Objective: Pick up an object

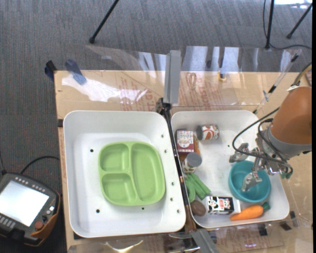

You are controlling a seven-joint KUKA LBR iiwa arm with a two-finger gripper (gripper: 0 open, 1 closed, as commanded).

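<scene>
Gripper [251, 179] positioned over the teal bowl [247, 187] in the right bin [221, 115]. Jaws: opening cannot be determined; no object visible between them. Pick not completed; grasp and lift judged outstanding

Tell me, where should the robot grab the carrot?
Grab the carrot across its thick orange middle, coming straight down from above. It lies flat along the right bin's front wall, so the sides are crowded: the wall in front, the teal bowl behind, a small carton at its left tip.
</scene>
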